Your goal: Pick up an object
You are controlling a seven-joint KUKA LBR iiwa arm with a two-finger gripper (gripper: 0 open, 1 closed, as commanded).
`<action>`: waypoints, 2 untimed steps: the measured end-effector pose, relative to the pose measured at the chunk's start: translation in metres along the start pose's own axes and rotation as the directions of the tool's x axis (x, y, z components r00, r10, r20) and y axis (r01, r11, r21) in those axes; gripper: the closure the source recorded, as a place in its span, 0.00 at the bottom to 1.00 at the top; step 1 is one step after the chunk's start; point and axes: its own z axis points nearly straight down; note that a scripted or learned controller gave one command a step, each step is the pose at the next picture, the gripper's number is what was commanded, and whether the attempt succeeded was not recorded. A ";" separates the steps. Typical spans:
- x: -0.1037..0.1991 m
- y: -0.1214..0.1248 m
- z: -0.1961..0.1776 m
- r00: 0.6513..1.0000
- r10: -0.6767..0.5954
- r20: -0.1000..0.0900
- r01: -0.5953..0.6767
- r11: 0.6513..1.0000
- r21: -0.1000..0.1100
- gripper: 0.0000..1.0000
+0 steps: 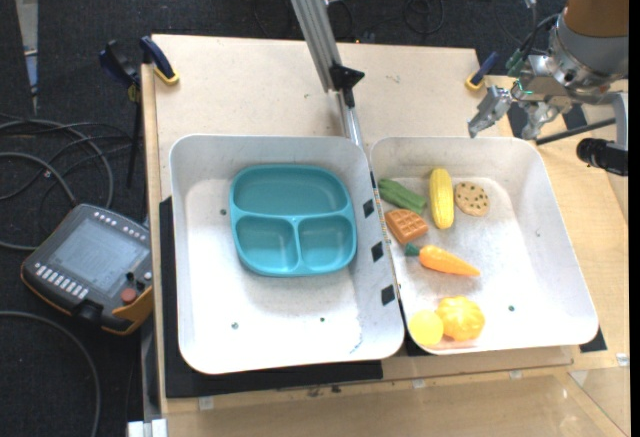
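The right bin (pixel 560 255) holds toy food: a yellow corn cob (pixel 441 197), a round cookie (pixel 471 198), a green bean pod (pixel 402 194), a brown waffle (pixel 406 226), an orange carrot (pixel 448 263), a yellow lemon (pixel 425 328) and a yellow-orange fruit (pixel 461 317). My gripper (pixel 505 111) hangs above the far edge of this bin, well behind the cookie, with its fingers spread and nothing between them.
The left bin (pixel 200 325) bears a teal three-compartment tray (pixel 294 219). A slanted metal pole (pixel 312 10) ends at the divider between the bins. Clamps (pixel 160 62) sit at the bench's back corners. A teach pendant (pixel 85 265) lies on the floor at left.
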 end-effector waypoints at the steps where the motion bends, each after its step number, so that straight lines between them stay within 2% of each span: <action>1: 0.000 0.000 0.000 1.000 0.000 0.000 0.000 1.000 0.001 0.00; 2: 0.003 0.010 0.053 1.000 -0.001 0.000 0.001 1.000 0.003 0.00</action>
